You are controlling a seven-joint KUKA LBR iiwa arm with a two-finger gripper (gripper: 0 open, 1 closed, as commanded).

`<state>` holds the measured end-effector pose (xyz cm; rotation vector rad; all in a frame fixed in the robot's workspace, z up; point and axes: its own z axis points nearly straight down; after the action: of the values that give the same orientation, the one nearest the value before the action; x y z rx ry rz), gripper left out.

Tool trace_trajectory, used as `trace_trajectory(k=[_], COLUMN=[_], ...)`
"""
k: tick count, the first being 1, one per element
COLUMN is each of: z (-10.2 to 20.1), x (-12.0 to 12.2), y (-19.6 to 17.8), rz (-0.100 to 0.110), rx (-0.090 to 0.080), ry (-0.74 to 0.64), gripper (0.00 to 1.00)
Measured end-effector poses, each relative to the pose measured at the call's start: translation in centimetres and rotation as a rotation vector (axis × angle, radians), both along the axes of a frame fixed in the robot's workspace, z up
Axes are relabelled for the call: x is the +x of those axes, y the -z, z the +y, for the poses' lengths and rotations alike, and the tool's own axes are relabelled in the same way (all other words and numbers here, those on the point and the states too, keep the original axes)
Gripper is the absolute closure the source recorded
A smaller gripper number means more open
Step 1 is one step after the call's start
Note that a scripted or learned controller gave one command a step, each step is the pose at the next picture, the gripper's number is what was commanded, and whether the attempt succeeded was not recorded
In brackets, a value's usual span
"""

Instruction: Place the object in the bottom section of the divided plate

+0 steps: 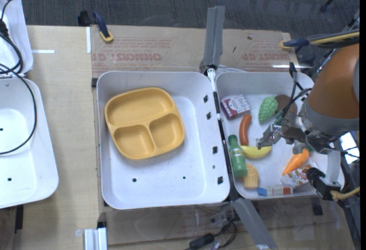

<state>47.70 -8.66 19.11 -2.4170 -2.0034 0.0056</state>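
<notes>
The divided plate was mustard yellow, lying in a white bin. The other white bin held a yellow banana, an orange carrot, a green bottle, a red sausage, and a bumpy light-green fruit.

Robot lab: bench, white bins.

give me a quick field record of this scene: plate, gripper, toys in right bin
plate: yellow divided plate in the left bin, nothing in its sections
gripper: gripper low over the right bin, just above the banana
right bin items: red box, green bumpy fruit, sausage, green bottle, carrot
task status: nothing placed on the plate yet
</notes>
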Motion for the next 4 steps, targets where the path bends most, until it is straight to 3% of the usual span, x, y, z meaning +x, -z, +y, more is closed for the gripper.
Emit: trace_trajectory(k=[1, 2, 4], z=[-0.1, -0.2, -5.8], x=[0.1, 0.1, 0.0], y=[-0.8, -1.6, -1.2], rz=[0.002, 0.004, -0.001], rx=[-0.001, -0.003, -0.002], ry=[0.000, -0.001, 0.207], gripper=[1.00, 1.00, 1.00])
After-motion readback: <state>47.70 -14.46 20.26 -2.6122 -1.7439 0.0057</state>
